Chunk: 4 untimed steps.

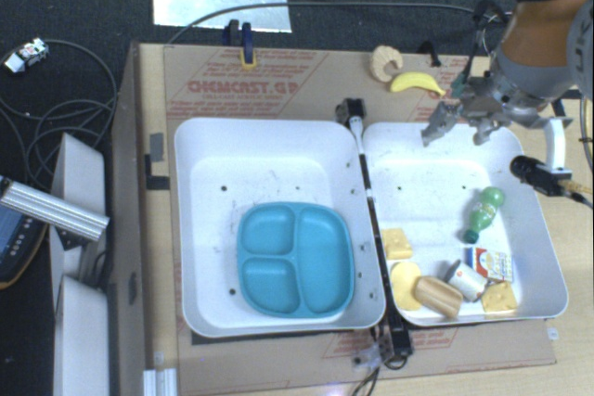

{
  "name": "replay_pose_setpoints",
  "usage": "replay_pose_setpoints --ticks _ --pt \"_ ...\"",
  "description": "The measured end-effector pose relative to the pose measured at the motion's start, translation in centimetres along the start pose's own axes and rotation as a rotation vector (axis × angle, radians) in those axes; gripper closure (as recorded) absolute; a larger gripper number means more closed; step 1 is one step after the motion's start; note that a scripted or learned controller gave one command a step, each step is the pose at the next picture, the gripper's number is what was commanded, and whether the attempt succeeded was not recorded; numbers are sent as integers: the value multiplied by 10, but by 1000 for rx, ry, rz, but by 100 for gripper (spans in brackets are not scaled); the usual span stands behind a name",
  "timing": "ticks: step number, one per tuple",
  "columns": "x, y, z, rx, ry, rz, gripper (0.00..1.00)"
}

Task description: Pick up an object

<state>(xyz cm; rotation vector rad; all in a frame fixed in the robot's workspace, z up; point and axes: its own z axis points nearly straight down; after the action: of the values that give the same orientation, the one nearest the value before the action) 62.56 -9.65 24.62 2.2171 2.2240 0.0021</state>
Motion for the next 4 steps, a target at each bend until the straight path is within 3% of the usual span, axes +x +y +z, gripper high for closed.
replay_pose_setpoints --ticks 1,2,3,4 --pt "-55 -1 162 0 -2 3 0" --pt "-98 -46 132 2 15 -7 0" --pt "-97 -56 138 2 21 -10 0" --pt "-104 -57 128 -4 6 -7 100"
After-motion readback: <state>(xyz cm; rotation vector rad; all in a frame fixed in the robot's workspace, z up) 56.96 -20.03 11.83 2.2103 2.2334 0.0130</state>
